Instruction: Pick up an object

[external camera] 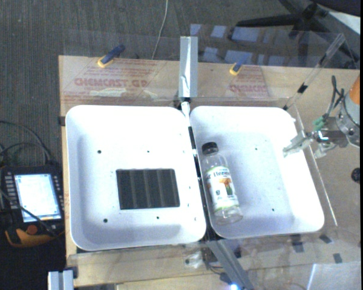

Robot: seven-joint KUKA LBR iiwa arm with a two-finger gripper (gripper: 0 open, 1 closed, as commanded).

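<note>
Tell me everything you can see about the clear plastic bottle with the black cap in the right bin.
The clear plastic bottle with a black cap lies on its side on the floor of the right white bin, near the bin's left wall. Its cap points to the far side and its base to the near edge. A white label with green and orange print wraps its middle. It looks empty or filled with clear liquid; I cannot tell which. Nothing else touches it.

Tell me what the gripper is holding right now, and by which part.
Nothing is held. The gripper sits at the right bin's right rim, apart from the bottle lying on its side along that bin's left wall.
</note>
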